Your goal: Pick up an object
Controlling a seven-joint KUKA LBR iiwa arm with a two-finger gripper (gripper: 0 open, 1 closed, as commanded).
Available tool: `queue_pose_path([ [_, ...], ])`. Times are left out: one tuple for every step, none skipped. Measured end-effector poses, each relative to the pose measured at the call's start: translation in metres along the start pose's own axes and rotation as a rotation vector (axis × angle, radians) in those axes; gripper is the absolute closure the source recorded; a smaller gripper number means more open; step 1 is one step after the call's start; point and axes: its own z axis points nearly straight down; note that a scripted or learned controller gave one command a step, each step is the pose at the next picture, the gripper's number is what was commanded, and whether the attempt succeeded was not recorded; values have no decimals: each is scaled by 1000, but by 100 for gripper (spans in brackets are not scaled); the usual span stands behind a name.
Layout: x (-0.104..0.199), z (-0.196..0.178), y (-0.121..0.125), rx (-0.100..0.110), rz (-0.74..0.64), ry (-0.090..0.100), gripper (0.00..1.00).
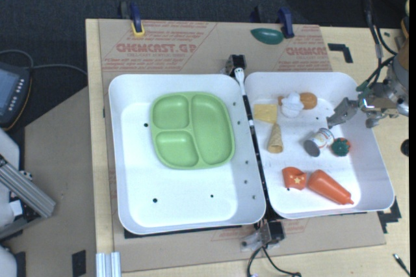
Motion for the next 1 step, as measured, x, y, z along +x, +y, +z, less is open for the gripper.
queue_pose_path([
  [0,-6,2,-12,-3,-3,0],
])
